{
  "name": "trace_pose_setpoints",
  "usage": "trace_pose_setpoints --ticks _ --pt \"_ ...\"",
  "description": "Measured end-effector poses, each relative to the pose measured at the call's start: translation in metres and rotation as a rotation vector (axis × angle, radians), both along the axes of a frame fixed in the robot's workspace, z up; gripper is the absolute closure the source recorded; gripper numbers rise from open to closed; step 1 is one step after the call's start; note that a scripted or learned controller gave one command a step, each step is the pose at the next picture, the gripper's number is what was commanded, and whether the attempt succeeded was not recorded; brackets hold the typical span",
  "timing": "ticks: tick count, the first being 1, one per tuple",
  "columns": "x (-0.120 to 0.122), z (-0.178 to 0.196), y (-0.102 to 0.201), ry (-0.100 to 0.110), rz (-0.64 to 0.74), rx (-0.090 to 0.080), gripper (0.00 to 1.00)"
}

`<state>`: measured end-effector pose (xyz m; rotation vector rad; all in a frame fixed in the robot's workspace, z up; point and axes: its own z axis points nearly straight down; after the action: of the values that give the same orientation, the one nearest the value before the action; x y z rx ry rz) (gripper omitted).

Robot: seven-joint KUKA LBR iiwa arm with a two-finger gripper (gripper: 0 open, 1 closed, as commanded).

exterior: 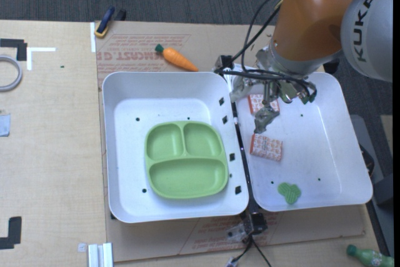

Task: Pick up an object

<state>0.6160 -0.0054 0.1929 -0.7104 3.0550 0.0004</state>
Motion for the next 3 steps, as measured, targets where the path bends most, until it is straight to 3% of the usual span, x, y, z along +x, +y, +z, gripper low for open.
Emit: trace_pose_setpoints --ticks 1,2,3 --pt "0.0 0.0 -0.028 -0.001 0.223 -0.001 0.0" --pt "0.011 0.0 -0.037 -0.001 0.845 -0.002 0.0" --pt "-0.059 0.0 -0.046 0.001 1.117 -0.003 0.0"
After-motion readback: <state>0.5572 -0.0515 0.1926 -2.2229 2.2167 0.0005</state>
